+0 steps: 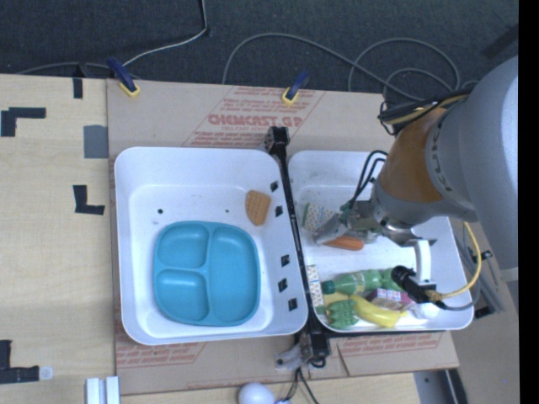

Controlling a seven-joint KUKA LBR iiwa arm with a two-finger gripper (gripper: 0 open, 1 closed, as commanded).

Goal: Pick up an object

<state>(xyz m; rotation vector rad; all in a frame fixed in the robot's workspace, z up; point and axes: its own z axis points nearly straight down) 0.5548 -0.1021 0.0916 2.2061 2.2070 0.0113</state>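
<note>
One orange carrot (344, 243) lies crosswise just beneath your gripper (347, 223); you cannot tell the jaws' opening.

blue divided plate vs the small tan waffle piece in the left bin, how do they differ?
The blue divided plastic plate is far larger than the small tan waffle-like piece. The plate is rounded-square with three compartments; the waffle piece is a small solid lump. The plate fills the bin's middle; the waffle piece sits near its right wall. Both lie in the left white bin, apart from each other.
</note>
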